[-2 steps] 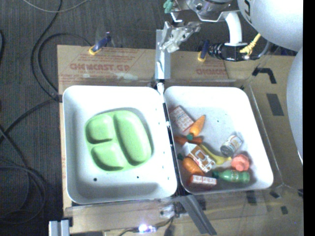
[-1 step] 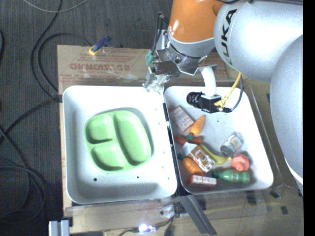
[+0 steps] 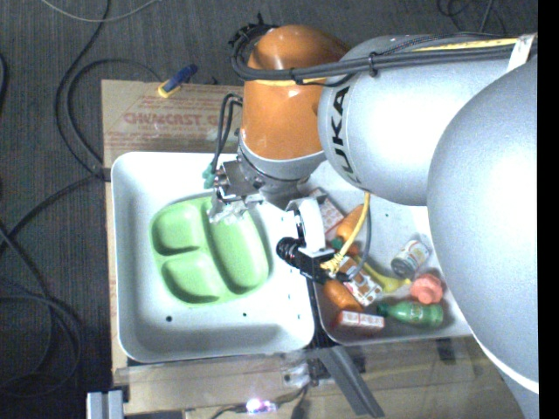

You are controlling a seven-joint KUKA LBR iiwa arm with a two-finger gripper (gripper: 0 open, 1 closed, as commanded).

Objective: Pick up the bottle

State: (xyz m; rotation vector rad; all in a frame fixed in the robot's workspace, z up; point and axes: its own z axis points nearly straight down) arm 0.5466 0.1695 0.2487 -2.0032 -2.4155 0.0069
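— Camera view puts our gripper (image 3: 229,201) over the left bin (image 3: 131,260), above the green tray (image 3: 210,251); we cannot tell how its pincer stands.
— The green bottle (image 3: 410,313) lies in the right bin (image 3: 384,334). We judge we're pre-grasp; next we must cross over.

Viewpoint: one fixed camera above the table (image 3: 175,103), looking down at a slant.
Coverage: left bin (image 3: 131,321) whole; right bin (image 3: 384,332) largely hidden.
Proximity: close; the arm (image 3: 419,112), entering from the right, bulked large across upper frame.
Surround: carpet floor (image 3: 52,59) with cables at left.
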